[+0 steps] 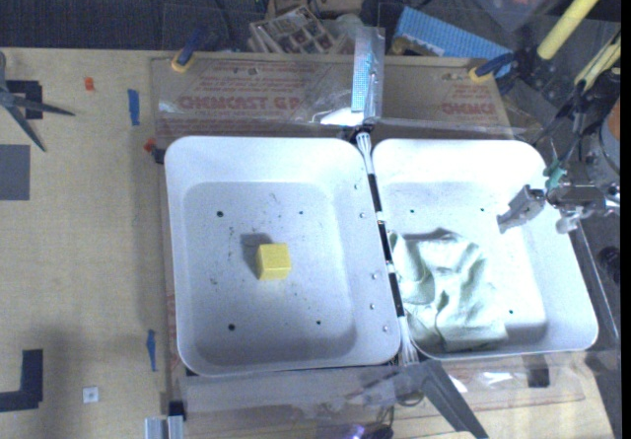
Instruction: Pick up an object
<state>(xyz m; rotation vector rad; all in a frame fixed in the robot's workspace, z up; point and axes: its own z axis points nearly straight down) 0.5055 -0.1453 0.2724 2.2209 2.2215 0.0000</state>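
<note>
The hand [517, 213] hangs over the right bin [567, 329], its state unclear; a pale cloth [449, 289] lies below-left, a yellow block [274, 261] far left, unlabelled

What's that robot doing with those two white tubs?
It's trying to pick something up. Its gripper hangs over the right tub, near that tub's right edge, and isn't touching anything yet. A crumpled pale cloth lies in that tub, toward its front left. A small yellow block sits by itself in the left tub. Nothing has been lifted so far.
</note>
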